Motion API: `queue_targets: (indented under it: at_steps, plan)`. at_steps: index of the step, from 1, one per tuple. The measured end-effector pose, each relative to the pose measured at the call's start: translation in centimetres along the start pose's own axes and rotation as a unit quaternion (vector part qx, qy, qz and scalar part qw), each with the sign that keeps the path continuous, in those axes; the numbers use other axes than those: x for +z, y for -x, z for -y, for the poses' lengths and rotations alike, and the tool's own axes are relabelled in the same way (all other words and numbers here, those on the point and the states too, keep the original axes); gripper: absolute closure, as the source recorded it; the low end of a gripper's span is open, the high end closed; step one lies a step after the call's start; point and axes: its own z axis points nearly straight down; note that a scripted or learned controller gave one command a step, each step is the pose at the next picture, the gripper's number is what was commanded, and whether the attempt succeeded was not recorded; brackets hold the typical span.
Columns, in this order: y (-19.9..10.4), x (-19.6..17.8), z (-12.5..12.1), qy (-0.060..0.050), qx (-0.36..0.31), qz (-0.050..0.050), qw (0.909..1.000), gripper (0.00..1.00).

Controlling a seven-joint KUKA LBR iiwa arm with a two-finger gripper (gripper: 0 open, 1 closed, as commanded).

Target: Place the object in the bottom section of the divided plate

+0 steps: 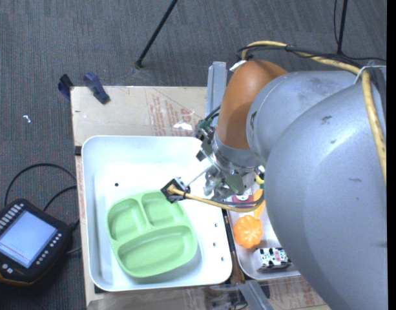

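Pincer is seen hanging over the seam between two white bins; whether it is open, or has hold of anything, cannot be told (the wrist hides it). An orange pumpkin-like object lies in the right bin, at its 5 o'clock. At 8 o'clock the green divided plate rests in the left bin. Brown cardboard covers the bench; a teach pendant lies on grey carpet.

Lighting's soft and even, kinda dim overall. The white bin is the brightest spot, the green plate throws only a faint shadow, and everything looks slightly grainy.
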Motion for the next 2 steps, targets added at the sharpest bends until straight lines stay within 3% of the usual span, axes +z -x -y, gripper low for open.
queue_targets:
  at_steps: [1, 2]
  plan:
    - [-5.2, -2.0, 6.2, 0.000, 0.075, -0.001, 0.9972, 1.00]
    - [-4.7, 5.8, 7.3, 0.000, 0.111, 0.000, 0.9938, 1.00]
